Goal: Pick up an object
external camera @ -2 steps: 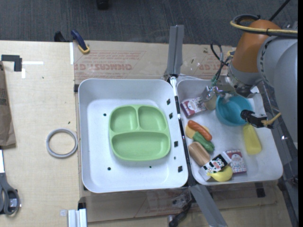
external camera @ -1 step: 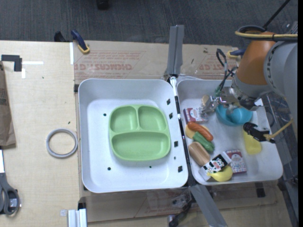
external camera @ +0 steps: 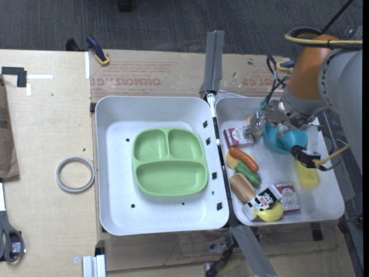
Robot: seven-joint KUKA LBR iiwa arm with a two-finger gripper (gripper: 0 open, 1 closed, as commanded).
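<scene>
The blue cup, lying in the right bin, sits directly under and touching the pincer, its bulk extending to the pincer's right toward the arm's wrist. Whether the pincer is released, clenched or grasping anything cannot be told from this slanted overhead view. Just to the pincer's left lies a small red-and-white packet; below it in the picture are a toy carrot, a hot dog and a banana. A yellow block rests beyond the cup, below the wrist. The cup looks the likeliest target, being nearest. A green divided plate occupies the left bin, well apart.
</scene>
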